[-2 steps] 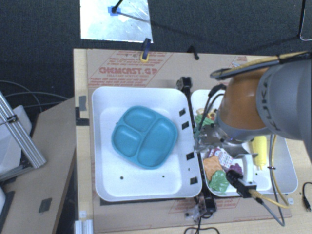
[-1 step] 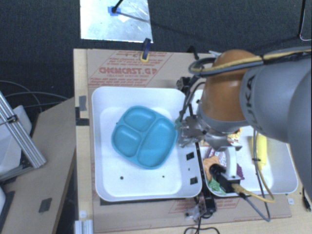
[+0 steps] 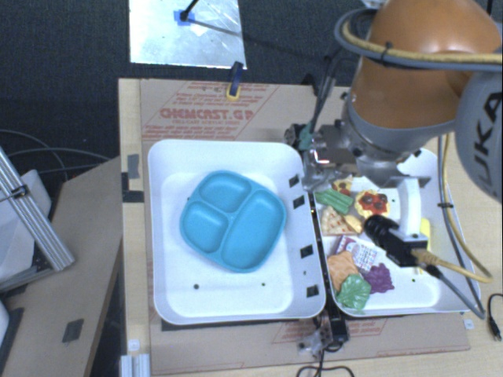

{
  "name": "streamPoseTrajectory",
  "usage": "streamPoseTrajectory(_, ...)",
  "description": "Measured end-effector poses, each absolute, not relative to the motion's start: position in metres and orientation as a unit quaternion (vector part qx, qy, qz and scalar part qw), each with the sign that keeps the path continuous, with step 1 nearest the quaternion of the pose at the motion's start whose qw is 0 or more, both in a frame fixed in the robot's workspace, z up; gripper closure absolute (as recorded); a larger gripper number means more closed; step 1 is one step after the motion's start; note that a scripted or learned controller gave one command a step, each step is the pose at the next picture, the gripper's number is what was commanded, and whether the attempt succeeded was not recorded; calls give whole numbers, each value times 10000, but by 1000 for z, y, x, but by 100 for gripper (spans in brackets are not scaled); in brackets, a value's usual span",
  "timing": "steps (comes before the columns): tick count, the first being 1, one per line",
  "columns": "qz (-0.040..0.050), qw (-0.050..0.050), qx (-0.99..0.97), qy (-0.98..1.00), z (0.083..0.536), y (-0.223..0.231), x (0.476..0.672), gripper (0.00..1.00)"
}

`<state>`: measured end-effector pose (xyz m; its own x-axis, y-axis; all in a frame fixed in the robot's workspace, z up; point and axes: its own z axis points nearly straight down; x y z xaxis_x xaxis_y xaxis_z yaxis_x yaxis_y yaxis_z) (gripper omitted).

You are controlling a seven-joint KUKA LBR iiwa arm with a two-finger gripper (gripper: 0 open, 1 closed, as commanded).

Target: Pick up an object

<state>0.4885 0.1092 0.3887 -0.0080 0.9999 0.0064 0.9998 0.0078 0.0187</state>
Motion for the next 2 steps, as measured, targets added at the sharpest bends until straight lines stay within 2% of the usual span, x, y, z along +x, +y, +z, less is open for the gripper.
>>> streamPoseTrajectory(1,28,17,7053,7089,431,92,487,100)
streamPoseTrajectory(2,21,15,7023,7119,440,93,487,100)
